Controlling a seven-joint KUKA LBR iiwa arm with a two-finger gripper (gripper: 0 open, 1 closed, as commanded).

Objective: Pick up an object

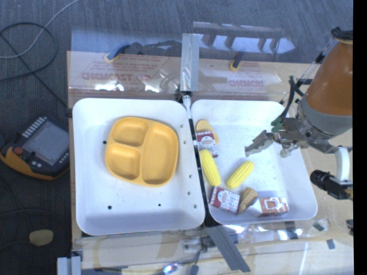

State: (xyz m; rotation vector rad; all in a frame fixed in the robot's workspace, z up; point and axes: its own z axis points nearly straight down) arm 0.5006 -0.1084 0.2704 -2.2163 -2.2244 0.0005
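Note:
The right bin (298,211) holds two yellow corn cobs. One (209,166) lies along its left wall, the other (239,174) is slanted in the middle. A red and white packet (207,140) sits above the first cob. At the front lie a red box (225,200), a tan wedge (248,197) and another red packet (273,205). My gripper (267,149) hangs over the right part of this bin, above and to the right of the slanted cob. It is open, with nothing between its spread fingers (255,146).
A yellow divided plate (141,150) lies in the left bin (92,211). The arm's grey and orange body (332,90) stands over the right bin's far right corner. A pendant (37,148) rests on the floor to the left.

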